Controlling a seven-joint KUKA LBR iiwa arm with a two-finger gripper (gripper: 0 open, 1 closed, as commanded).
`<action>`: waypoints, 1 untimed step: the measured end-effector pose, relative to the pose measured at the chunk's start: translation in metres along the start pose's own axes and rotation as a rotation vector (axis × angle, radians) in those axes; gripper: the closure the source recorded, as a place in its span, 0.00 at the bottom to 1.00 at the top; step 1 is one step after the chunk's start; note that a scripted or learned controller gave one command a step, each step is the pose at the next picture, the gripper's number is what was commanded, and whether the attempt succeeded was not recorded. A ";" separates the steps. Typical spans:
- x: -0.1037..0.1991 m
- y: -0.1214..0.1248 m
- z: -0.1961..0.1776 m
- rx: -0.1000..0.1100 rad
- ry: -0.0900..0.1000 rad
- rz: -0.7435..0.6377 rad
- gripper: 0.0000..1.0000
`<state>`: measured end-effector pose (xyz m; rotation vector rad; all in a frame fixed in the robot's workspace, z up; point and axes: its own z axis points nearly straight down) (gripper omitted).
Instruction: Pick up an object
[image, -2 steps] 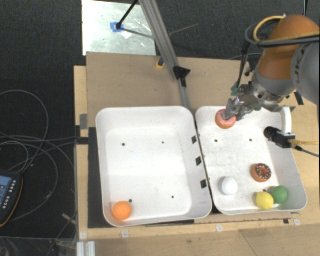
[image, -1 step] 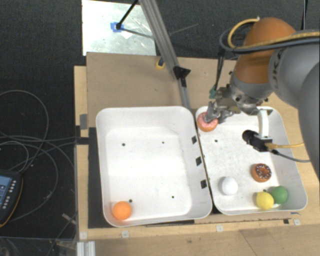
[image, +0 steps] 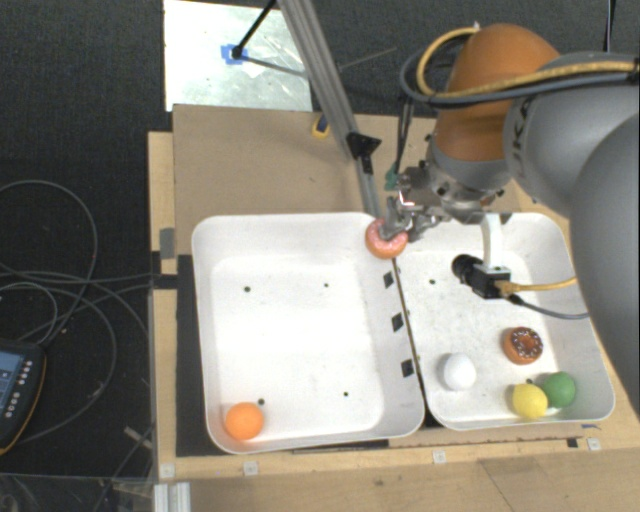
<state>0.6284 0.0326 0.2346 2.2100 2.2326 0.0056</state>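
A pink frosted doughnut (image: 386, 241) sits at the far end of the divide between the two bins, just over the left bin's (image: 300, 225) far right corner. It is caught at the tips of the gripper (image: 392, 232), which appear closed narrowly on it, though the fingers themselves are small and partly hidden. Being a ring, it has no clear long axis; its face tilts toward the camera.

The arm (image: 560, 140) reaches in from the right, its orange band (image: 495, 90) above the wrist, the gripper angled down and leftward over the right bin's (image: 560, 232) far left corner.

The left bin's floor is mostly open, with an orange ball (image: 243, 421) near its near left corner. In the right bin a white ball (image: 459, 372), a brown doughnut (image: 522, 345), a yellow ball (image: 529, 401) and a green ball (image: 559, 389) cluster toward the near edge, well apart from the gripper. Brown counter (image: 260, 160) lies bare beyond the bins' far edges.
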 end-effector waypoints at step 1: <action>0.058 0.003 -0.009 0.000 0.001 -0.001 1.00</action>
